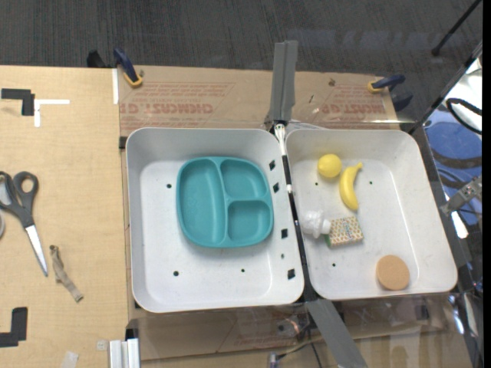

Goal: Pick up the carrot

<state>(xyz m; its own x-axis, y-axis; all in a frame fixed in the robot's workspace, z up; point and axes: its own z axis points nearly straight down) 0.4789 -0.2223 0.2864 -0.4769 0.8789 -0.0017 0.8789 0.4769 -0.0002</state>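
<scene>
- How the gripper is set, wide or narrow, I cannot tell from where I stand.
- The carrot (pixel 393 272) seems to be the flat, round, orange-tan disc lying in the right bin (pixel 383 205), close to its front right corner. It looks like a toy slice, not a whole root.
- I'd judge it light and stiff, with a matte face that shouldn't slip much. Because it lies low, the place to take it is across its rim, with the jaws coming straight down on either side.
- It lies well apart from its neighbours, so there's room around it, though the bin's sloping wall is near on the right.
- Further back lie a small patterned block (pixel 345 231) touching a crumpled white lump (pixel 314 223), a smooth curved banana (pixel 350 187), and a round yellow lemon (pixel 329 166).
- The left bin (pixel 153 205) holds a glossy teal divided plate (pixel 226 202) with three compartments.
- Out on the brown bench lie scissors (pixel 27 209).
</scene>
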